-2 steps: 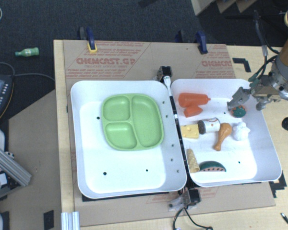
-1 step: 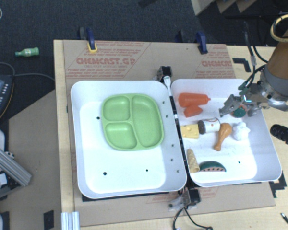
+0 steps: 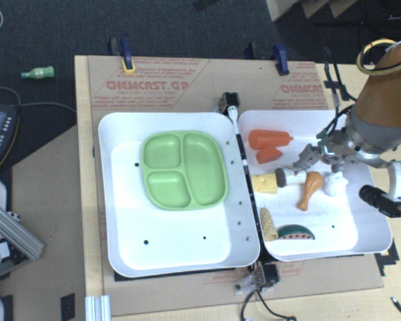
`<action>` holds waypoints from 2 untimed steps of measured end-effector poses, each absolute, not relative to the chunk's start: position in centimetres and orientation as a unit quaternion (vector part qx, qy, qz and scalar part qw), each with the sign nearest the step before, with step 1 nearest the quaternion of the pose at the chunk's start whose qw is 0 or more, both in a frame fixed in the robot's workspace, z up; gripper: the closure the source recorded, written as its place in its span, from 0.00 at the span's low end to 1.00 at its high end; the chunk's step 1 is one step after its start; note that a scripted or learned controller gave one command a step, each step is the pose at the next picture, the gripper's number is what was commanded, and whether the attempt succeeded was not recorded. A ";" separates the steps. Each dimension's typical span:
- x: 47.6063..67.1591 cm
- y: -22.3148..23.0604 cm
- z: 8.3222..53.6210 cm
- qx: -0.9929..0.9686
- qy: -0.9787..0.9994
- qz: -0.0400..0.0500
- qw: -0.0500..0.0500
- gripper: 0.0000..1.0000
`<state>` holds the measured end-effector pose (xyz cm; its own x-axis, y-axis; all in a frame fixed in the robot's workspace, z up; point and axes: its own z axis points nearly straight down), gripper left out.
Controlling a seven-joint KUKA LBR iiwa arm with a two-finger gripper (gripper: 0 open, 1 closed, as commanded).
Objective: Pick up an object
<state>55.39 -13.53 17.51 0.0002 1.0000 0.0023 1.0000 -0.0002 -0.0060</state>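
Cardboard-topped bench, two bins: gripper [image 3: 312, 158] hovers with fingers spread (nothing between them) over the right bin [image 3: 361, 243]; drumstick [image 3: 310, 188] lies at six o'clock, so drop straight, centred.

One fixed overhead camera, slanted down over both bins [image 3: 113, 179]

Pale green divided plate [image 3: 185, 170], 2 white bins [image 3: 120, 199], orange carrot [image 3: 269, 139], tan drumstick [image 3: 310, 188], yellow cheese [image 3: 264, 183]

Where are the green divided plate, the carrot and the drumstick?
green divided plate [image 3: 184, 170]: camera view, centre ridge between compartments.
carrot [image 3: 269, 139]: camera view, middle of its orange body.
drumstick [image 3: 311, 187]: camera view, upper meaty part.
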 end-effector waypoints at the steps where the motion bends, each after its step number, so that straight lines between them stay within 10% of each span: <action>1: 55.1 -13.2 13.2 -0.707 -0.707 0.001 0.003 0.00; 2: 55.8 -13.6 10.5 -0.708 -0.706 -0.005 -0.014 0.00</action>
<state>55.83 -13.61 10.49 0.0018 0.9999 -0.0124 0.9996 -0.0015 0.0265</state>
